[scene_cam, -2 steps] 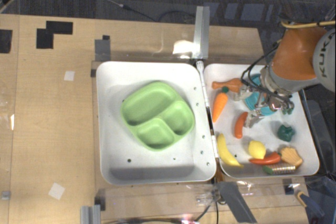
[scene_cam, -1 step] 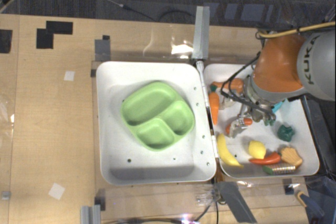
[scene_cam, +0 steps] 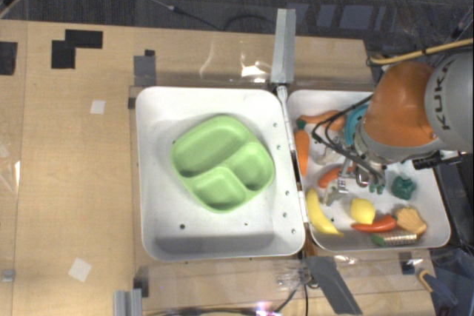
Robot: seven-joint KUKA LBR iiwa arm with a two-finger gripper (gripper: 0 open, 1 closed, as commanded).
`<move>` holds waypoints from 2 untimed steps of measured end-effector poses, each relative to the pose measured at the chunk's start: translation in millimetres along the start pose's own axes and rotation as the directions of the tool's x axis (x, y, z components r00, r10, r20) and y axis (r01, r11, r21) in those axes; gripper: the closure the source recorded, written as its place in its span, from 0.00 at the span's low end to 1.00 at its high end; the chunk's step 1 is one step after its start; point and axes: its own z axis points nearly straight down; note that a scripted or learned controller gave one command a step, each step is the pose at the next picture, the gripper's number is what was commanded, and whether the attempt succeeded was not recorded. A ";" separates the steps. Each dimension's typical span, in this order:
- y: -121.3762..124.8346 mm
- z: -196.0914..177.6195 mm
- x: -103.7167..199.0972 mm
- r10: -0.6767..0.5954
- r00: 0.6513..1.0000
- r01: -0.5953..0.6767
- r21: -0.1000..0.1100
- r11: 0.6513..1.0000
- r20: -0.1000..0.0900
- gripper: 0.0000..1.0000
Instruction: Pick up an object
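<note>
Lying in the right bin (scene_cam: 437, 229) are a banana (scene_cam: 320, 213), a lemon (scene_cam: 362, 211) and a red pepper (scene_cam: 374, 225), with the hand (scene_cam: 354, 180) hanging over them, open or shut I cannot tell, and a green plate (scene_cam: 222, 161) in the left bin (scene_cam: 159, 233).

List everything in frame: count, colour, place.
bins: 2, white, side by side on the bench
plate: 1, green, three compartments, in the left bin
banana: 1, yellow, right bin, near front left corner
lemon: 1, yellow, right bin, front
chilli: 1, red with green stem, right bin, front, below the lemon
carrot: 1, orange, right bin, along its left wall
green block: 1, dark green, right bin, right side
tan toy: 1, tan, right bin, front right corner
arm: 1, grey with orange band, over the right bin
claw: 1, metal, low over the right bin's middle
</note>
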 end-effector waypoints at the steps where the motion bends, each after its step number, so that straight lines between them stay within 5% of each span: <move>1: -2.9 -0.6 17.4 0.195 0.981 -0.195 0.001 0.981 0.003 0.00; 2: 1.3 2.0 -41.1 0.218 0.976 -0.218 0.001 0.976 -0.003 0.00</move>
